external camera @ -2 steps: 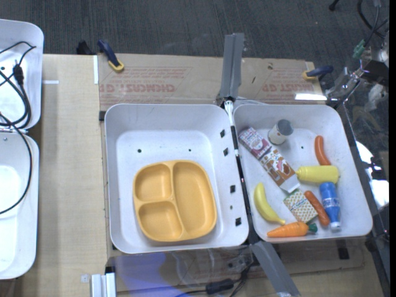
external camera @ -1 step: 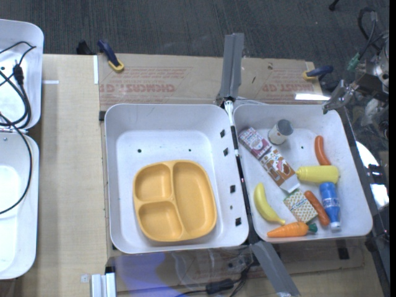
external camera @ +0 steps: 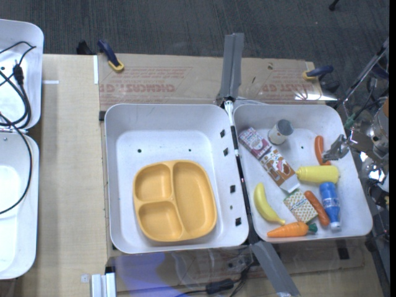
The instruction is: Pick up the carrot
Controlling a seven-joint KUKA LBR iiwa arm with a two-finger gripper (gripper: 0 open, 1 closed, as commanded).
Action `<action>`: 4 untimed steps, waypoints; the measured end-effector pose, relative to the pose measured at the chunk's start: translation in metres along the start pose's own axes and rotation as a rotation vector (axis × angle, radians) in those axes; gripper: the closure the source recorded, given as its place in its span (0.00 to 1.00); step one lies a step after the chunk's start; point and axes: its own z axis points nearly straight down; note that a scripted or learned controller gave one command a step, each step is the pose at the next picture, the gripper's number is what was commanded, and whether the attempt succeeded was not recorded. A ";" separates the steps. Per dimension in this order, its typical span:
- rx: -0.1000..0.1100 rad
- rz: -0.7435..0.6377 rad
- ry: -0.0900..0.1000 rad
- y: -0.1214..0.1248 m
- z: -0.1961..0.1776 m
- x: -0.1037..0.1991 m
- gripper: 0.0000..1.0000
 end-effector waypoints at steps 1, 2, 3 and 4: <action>-0.002 0.186 -0.001 -0.007 -0.166 0.015 0.00; 0.002 0.372 0.000 -0.030 0.061 -0.020 0.00; 0.002 0.492 0.000 -0.034 0.115 0.023 0.00; 0.002 0.492 0.000 -0.034 0.115 0.023 0.00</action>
